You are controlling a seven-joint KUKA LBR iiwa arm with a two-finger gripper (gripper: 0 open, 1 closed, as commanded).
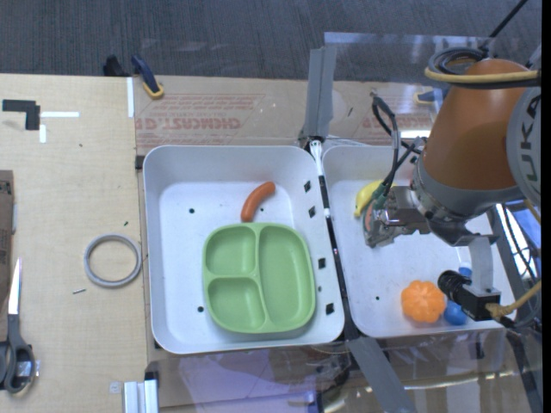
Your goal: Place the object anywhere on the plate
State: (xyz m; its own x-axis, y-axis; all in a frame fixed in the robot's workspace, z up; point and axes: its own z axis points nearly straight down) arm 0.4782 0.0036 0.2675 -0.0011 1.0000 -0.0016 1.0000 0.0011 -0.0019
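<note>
One arm (482, 136) above right bin (379, 308)

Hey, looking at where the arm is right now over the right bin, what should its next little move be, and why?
Probably a short descent onto the yellow banana: the gripper sits in the right bin right beside it, nothing shows between its fingers, and the green divided plate in the left bin holds no object yet.
</note>
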